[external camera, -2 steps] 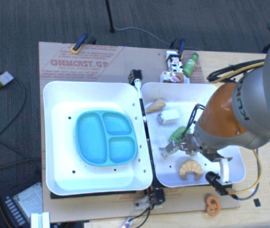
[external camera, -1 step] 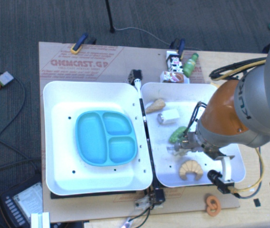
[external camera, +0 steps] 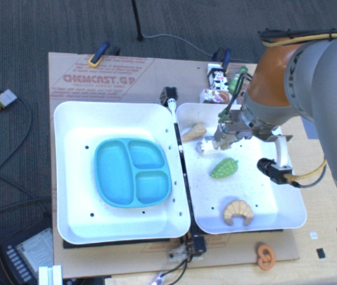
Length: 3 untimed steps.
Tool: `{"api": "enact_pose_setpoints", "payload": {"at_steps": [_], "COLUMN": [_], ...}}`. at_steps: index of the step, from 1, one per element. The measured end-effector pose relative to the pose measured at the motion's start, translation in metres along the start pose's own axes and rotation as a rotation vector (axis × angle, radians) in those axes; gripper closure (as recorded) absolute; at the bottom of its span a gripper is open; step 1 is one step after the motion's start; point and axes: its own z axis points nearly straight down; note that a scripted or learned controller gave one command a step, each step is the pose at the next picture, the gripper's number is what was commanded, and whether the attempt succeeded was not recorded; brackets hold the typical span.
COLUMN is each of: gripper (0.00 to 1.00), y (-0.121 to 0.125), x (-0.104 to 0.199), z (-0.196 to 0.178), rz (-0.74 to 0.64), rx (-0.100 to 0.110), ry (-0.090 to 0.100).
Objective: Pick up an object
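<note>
The grey arm with the orange band is reaching into the right-hand shallow white plastic bin (external camera: 287, 218), with the claw (external camera: 221, 140) hanging low over its upper-left area. Whether the claw is released or clenched cannot be told — its tips are too small and blurred against the white floor, and nothing is visibly between them.

Candidate objects, relative to the claw:
- a tan bread-roll-shaped piece (external camera: 194, 132) is lying just beside it on the left;
- a green bunch of toy grapes (external camera: 224, 168) is sitting just below it;
- a tan toy croissant (external camera: 239, 211) is resting well below it, near the bin's front wall.

Risk: the claw is hovering between the roll and the grapes rather than squarely over either. A descent from here is likely to nudge one aside or close on bare floor — a failed pick. The rounded, light toys are also likely to slip out.
</note>
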Motion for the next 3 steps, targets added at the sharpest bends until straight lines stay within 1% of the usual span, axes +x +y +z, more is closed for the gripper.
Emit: {"api": "enact_pose_setpoints", "payload": {"at_steps": [1,2,3], "gripper": [1.0,1.0,1.0], "y": [0.088,0.088,0.08], "x": [-0.014,0.071,-0.009], "z": [0.001,0.002,-0.105], "rz": [0.0,-0.002,0.003], "rx": [0.003,0.004,-0.001], "ry": [-0.001,0.001,-0.003]}}
